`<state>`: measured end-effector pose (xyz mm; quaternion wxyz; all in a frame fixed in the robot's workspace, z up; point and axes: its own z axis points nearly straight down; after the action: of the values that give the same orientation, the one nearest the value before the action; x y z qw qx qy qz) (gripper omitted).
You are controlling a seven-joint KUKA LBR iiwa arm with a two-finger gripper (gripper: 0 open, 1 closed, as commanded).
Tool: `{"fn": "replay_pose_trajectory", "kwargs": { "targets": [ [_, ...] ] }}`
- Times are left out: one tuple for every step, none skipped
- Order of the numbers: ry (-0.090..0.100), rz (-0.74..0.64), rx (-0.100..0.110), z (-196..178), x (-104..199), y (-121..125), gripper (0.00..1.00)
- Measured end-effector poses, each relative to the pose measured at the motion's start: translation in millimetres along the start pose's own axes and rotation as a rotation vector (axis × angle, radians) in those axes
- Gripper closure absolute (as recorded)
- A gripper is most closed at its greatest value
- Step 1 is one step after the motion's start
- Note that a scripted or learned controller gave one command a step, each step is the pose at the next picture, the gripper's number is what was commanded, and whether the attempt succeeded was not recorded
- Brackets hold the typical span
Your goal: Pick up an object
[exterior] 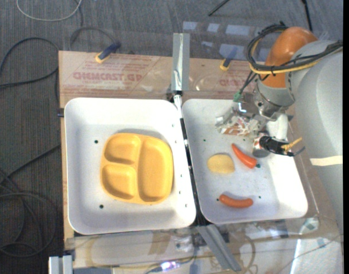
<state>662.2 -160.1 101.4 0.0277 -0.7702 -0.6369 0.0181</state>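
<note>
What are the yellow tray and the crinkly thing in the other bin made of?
Yellow tray: probably moulded plastic, smooth and slightly glossy. Its three compartments have soft rounded edges and one even colour.
Crinkly thing: looks like a thin foil or plastic wrapper, silvery with reddish print, creased into sharp folds. It is too small to tell which.

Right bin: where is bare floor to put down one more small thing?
Two patches of the right bin are bare: the upper left corner, between its wall and the crumpled wrapper, above the yellow disc; and the lower right corner, past the sausage. Crowded: top right, around the gripper and the carrot.
</note>
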Motion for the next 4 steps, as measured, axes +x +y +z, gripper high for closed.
{"fn": "replay_pose_trajectory", "kwargs": {
  "targets": [
    [-0.005, -0.004, 0.003, -6, 1, -2, 1.00],
    [-0.005, -0.004, 0.001, -6, 1, -1, 0.00],
    [0.008, 0.084, -0.082, 11, -36, -42, 0.00],
    [0.003, 0.083, -0.076, 5, -37, -45, 1.00]
  ]
}}
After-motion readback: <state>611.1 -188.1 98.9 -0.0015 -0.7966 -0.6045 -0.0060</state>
